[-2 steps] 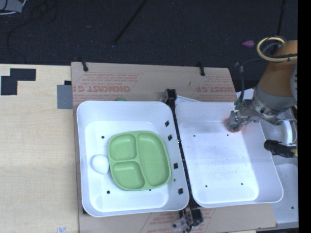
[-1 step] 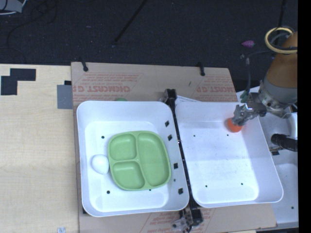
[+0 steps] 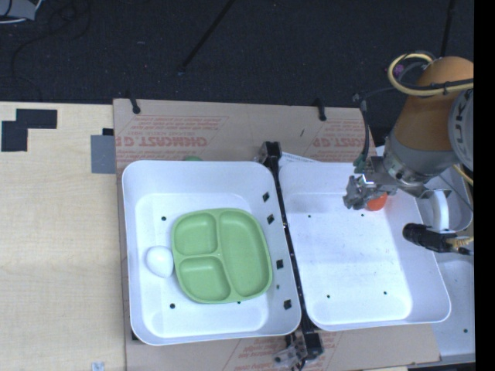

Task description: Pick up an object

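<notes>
Place: a robotics lab test bench.
Bench: two white bins are sitting side by side on a cardboard sheet over pale wood.
Arm: a grey and orange industrial arm is reaching in.
Background: cables are trailing across dark flooring.

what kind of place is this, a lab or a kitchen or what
Most likely a robotics lab bench set up for grasping trials. Two shallow white bins sit side by side on a cardboard sheet, a grey and orange robot arm reaches in, and cables trail over the dark floor.
</notes>
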Available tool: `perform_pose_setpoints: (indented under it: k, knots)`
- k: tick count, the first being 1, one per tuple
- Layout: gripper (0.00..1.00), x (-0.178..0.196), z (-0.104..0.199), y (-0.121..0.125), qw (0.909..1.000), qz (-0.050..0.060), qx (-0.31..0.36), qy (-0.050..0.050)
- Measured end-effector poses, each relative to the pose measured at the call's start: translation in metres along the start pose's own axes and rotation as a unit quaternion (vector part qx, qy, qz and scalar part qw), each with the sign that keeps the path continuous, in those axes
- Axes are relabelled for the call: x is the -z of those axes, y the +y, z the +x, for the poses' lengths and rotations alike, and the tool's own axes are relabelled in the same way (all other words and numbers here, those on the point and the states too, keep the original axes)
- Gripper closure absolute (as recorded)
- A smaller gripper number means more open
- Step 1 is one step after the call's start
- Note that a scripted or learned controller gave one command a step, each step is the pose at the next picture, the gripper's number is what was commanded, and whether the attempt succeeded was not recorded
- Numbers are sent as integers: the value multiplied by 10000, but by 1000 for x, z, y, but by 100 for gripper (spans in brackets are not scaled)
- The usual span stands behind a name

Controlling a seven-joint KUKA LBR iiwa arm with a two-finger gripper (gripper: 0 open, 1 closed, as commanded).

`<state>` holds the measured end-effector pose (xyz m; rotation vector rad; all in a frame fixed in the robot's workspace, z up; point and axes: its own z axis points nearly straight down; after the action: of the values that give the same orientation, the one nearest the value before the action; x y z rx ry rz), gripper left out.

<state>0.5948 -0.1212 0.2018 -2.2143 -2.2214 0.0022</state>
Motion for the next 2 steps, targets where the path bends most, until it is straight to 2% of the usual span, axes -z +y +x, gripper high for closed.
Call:
perform_pose_setpoints:
  k: [1,2]
  knots:
    - [100,7,46,-2,10000,-5,2,2]
    - [100,20,98,-17,10000,-3,6,3]
